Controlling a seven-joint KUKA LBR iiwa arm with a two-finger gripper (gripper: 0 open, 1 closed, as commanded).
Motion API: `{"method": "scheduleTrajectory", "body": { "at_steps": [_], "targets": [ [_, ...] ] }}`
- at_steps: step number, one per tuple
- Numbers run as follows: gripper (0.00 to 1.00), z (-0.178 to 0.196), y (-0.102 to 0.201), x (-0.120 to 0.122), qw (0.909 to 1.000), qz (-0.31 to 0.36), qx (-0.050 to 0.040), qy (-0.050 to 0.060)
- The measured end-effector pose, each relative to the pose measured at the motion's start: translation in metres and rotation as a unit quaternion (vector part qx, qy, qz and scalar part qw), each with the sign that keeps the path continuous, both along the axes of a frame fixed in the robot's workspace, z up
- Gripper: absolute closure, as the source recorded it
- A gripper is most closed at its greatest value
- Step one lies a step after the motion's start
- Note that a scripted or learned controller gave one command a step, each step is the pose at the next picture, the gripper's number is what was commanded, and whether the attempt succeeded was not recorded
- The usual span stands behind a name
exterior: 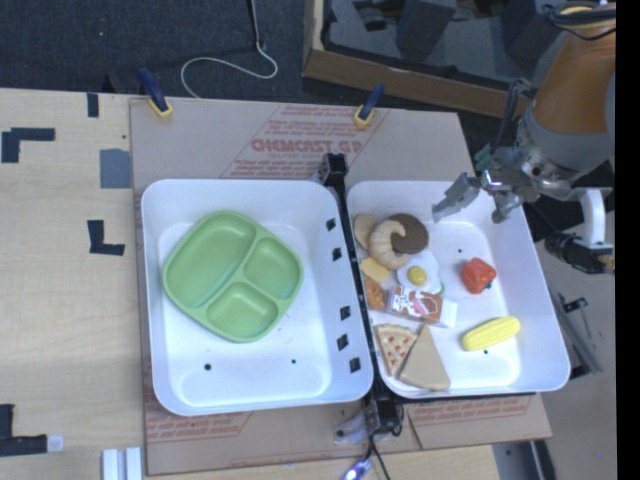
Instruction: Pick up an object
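The toy foods lie in the right bin (545,353): croissant (388,236) and chocolate donut (410,230) at its 10 o'clock, red pepper (478,275) near centre, corn cob (490,333) at 5 o'clock, pizza slice (394,346) at 7. My gripper (478,196) hovers over the bin's 12 o'clock edge, fingers spread, grasping nothing. The green divided plate (232,275) sits in the left bin (170,368).

- A grey robot arm (575,98) with an orange band reaches in from the right, its gripper (478,196) open above the right bin's (545,298) far edge.
- The right bin holds a croissant (388,238), a chocolate doughnut (410,226), a fried egg (418,274), a red pepper (478,275), a corn cob (490,333), a pizza slice (394,346) and a sandwich wedge (428,364).
- In the left bin (160,208), a green divided plate (233,275) lies alone.
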State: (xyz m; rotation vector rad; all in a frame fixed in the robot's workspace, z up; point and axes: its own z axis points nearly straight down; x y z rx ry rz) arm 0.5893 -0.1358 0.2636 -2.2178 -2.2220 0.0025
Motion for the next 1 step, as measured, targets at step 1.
{"method": "scheduleTrajectory", "body": {
  "at_steps": [1],
  "targets": [
    [0.0,-0.1255,-0.0068,0.0771,1.0,0.0,0.0005,0.005]
  ]
}}
